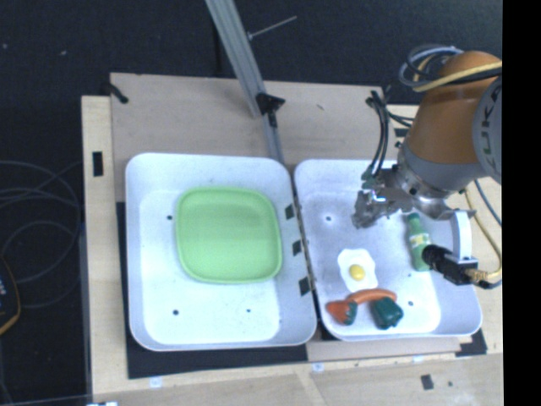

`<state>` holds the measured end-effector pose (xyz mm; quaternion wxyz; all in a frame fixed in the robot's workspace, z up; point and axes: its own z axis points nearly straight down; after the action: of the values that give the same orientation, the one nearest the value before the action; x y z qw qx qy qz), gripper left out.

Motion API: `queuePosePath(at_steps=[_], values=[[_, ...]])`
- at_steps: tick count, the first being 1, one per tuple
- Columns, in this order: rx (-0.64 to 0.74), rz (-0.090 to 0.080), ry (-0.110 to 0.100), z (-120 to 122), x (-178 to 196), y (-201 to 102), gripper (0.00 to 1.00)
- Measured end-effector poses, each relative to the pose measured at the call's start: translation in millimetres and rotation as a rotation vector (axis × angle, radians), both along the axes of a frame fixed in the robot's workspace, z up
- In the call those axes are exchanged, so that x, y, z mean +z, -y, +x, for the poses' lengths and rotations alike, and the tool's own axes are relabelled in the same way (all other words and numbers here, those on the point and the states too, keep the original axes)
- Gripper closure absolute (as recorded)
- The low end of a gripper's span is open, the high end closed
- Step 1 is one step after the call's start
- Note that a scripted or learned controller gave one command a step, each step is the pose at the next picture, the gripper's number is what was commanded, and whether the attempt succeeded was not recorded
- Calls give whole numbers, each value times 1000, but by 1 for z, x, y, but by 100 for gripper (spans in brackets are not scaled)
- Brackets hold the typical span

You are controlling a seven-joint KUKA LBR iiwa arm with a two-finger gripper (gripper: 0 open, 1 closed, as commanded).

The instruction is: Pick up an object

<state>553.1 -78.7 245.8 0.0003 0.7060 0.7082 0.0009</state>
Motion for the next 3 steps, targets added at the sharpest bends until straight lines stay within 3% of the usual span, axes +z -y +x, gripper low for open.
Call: queuePosePath(at_steps=[2,3], values=[[0,0,-2,-28,-17,-104,100],[1,1,0,-42,0,-157,100]])
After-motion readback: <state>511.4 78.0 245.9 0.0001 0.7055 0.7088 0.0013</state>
